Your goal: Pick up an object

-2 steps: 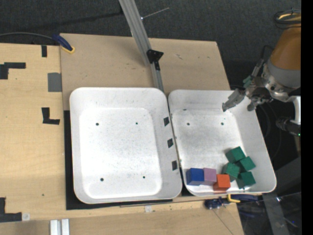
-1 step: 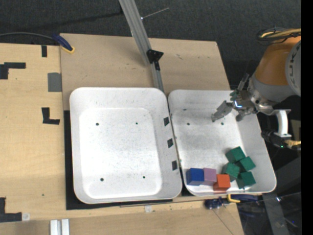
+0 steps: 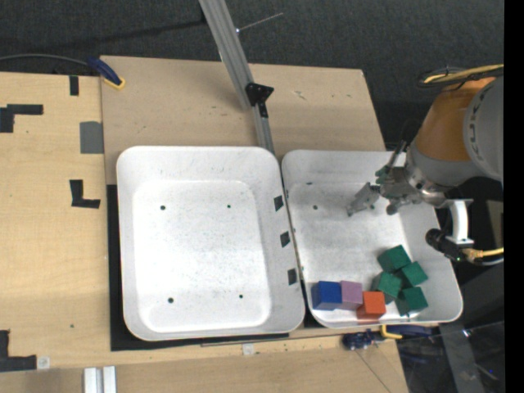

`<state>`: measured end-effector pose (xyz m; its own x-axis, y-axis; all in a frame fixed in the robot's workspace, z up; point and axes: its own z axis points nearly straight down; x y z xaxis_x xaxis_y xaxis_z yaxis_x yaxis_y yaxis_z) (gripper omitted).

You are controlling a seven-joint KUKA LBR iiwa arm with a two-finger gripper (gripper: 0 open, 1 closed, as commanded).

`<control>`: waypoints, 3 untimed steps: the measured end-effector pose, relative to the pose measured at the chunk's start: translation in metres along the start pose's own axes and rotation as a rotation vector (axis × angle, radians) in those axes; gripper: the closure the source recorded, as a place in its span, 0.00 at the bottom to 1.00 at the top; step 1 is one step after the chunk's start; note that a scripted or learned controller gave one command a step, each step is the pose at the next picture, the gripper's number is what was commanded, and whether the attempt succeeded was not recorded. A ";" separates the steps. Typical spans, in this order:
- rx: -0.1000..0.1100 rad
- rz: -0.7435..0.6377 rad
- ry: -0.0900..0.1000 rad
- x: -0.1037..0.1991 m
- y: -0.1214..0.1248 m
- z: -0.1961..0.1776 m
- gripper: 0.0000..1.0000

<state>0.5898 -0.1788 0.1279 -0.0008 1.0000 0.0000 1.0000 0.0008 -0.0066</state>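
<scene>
The right bin (image 3: 327, 219) holds a cluster of small blocks at its near right corner. A blue cube (image 3: 327, 293), a pale purple cube (image 3: 352, 292) and an orange cube (image 3: 373, 304) lie in a row along the front wall. Several green blocks (image 3: 401, 278) sit just right of them. My gripper (image 3: 374, 204) hangs over the bin's middle right, above and behind the blocks and apart from them. Its fingers are spread open with nothing between them.
The left bin (image 3: 131, 219) sits beside the right one, their rims touching. A slanted metal rail (image 3: 233, 51) runs from the top down to the gap between the bins. The arm's orange band (image 3: 446, 121) is at the right edge.
</scene>
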 end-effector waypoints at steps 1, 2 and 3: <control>-0.004 -0.002 0.000 0.001 0.002 -0.013 1.00; -0.010 0.000 -0.001 -0.001 -0.007 -0.062 1.00; -0.006 0.000 -0.001 0.002 -0.012 -0.119 1.00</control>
<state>0.5789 -0.1764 0.2474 -0.0013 1.0000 -0.0008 1.0000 0.0013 -0.0005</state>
